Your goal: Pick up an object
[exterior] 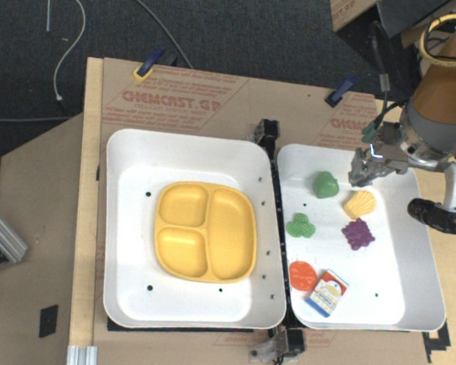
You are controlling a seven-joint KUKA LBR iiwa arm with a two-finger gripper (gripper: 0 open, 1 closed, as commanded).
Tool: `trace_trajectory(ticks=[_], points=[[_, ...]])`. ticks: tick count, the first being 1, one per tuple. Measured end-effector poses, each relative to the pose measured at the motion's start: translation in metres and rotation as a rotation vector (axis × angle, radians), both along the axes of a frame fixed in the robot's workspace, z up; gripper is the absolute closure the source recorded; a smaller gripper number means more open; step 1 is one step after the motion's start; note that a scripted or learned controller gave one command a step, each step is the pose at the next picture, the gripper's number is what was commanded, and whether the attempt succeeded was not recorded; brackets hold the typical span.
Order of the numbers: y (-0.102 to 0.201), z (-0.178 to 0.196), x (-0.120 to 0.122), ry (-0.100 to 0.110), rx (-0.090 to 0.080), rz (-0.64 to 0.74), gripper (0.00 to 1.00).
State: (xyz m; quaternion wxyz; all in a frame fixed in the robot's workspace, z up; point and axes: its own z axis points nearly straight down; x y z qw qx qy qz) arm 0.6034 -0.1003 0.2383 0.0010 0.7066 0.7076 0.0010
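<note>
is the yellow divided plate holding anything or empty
Empty. The yellow divided plate in the left bin shows three bare compartments; the toy foods lie in the right bin.

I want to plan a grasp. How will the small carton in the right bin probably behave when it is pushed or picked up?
The small carton looks like a flat-sided box, so it will probably slide, not roll. It seems small and likely light. It touches the orange piece, so a push may move both. Its printed faces may be smooth, perhaps slippery for the tool.

Bright, even light; soft shadows.
</note>
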Motion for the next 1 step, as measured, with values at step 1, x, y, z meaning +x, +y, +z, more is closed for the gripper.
trace_trajectory(ticks=[1], points=[[0.0590, 0.0048, -0.0031, 0.004, 0.003, 0.005, 1.00]])
